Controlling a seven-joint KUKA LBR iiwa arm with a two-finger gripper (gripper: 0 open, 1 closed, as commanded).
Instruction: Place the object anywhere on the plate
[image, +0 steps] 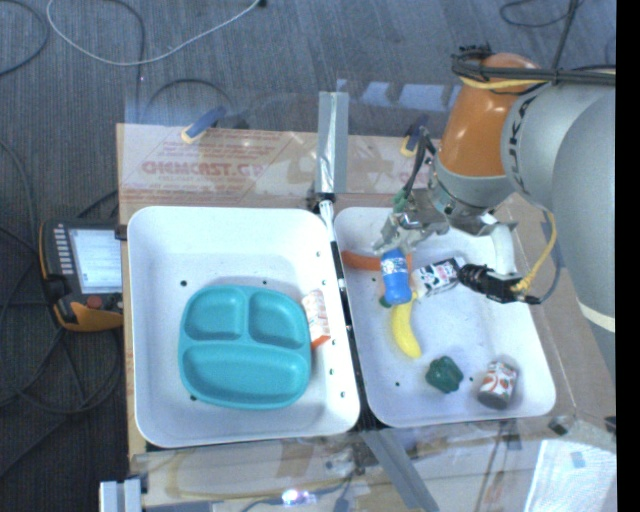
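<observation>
Two white bins are sitting side by side, the left bin (140, 300) and the right bin (530, 340). One teal three-compartment plate (245, 350) is lying in the left one, with one white-and-orange packet (317, 315) just beside its right rim. The right bin is holding one blue bottle (396, 280), one banana (404, 332), one green lump (444, 374) and one red-and-white can (497, 382). The gripper (398, 235) is hanging just above the bottle; whether it is open or closed cannot be told. Red lettering on the board (220, 170) behind is showing too blurred to read.

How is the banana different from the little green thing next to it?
The banana is yellow; the green thing is dark green. The banana is long and curved; the green thing is short and lumpy. The banana's top end meets the blue bottle; the green thing touches nothing. Both lie in the right bin.
</observation>
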